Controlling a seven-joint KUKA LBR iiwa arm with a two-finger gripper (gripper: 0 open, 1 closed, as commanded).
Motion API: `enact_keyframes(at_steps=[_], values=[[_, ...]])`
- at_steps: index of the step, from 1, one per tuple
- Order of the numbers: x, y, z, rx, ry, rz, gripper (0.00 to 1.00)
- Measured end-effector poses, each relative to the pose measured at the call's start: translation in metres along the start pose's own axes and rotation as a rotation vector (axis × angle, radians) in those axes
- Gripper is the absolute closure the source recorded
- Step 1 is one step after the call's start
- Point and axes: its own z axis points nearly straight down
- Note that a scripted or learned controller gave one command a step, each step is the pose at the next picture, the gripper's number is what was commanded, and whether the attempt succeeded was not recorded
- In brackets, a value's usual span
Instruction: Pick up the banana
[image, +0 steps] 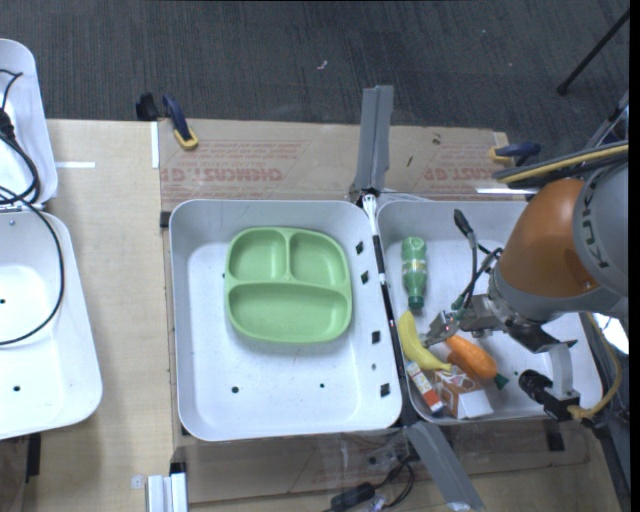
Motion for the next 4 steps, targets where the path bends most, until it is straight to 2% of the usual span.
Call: enact_keyframes(at_steps=[1,2,3,4], values=[[0.007,0.006,-0.100,-0.001,-0.001,-0.058,0.00],[0.071,0.007,-0.100,0.001,0.000,-0.008,0.00],[0.041,-0.030,-0.099,0.002,0.000,0.005,0.00],[0.058,-0.027,-0.099,0.001,0.000,0.012,0.00]])
